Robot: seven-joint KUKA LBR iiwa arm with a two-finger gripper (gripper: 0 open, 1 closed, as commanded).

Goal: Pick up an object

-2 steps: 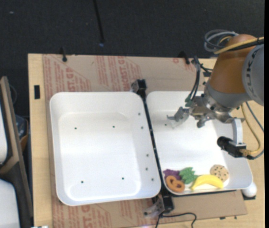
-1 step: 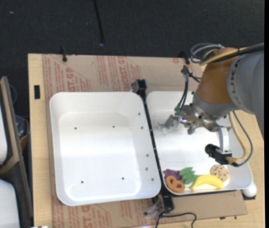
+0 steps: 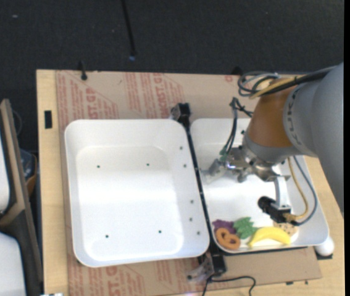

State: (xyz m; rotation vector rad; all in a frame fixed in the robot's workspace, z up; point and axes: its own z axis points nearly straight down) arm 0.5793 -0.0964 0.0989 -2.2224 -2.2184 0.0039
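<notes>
Over the right bin (image 3: 221, 134), the grey arm (image 3: 313, 113) is reaching in from the right, its orange band sitting above the wrist. Across the bench (image 3: 125, 94), 2 shallow white bins are lying side by side; the left bin (image 3: 128, 190) is showing bare white floor. The gripper (image 3: 231, 163) is hanging over the upper-middle part of the right bin; whether it is released or clenched cannot be told from this angle, and nothing is showing in its grasp.

Candidate objects are lying clustered in the near corner of the right bin, well apart from the gripper:
1. a yellow banana (image 3: 269, 236), lying flat;
2. a green leafy piece (image 3: 244, 227), just beside it;
3. an orange pretzel-shaped piece (image 3: 227, 239);
4. a purple item (image 3: 222, 225), touching the pretzel piece.

Judged status: the pick is not yet done. Selection, descent, closing and lift are all remaining.
</notes>
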